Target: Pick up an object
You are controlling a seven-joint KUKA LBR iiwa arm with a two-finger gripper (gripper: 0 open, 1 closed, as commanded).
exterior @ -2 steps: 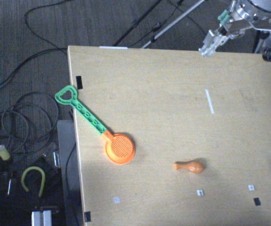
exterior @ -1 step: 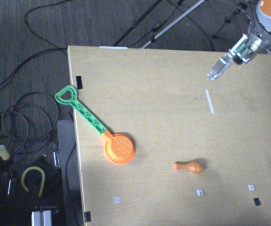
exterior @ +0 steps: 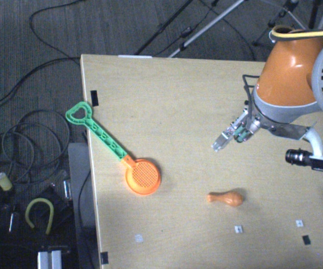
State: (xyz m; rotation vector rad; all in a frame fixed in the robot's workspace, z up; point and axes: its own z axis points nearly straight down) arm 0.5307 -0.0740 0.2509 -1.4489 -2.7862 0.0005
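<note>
A toy strainer with an orange mesh head (exterior: 143,176) and a green handle (exterior: 100,131) lies on the left part of the tan bench top (exterior: 178,94), its handle pointing to the far left edge. A small orange pear-shaped object (exterior: 227,198) lies on its side nearer the front, right of the middle. My gripper (exterior: 222,142) hangs above the surface right of the middle, pointing down and left. It is behind the orange object, with a clear gap between them and nothing in it. The arm's orange band (exterior: 287,72) fills the upper right.
Small black and white markers (exterior: 238,228) dot the front of the bench top. Off the left edge lie cables (exterior: 21,144) and a green hook-shaped piece (exterior: 38,212) on the floor. Tripod legs (exterior: 223,10) stand behind the bench.
</note>
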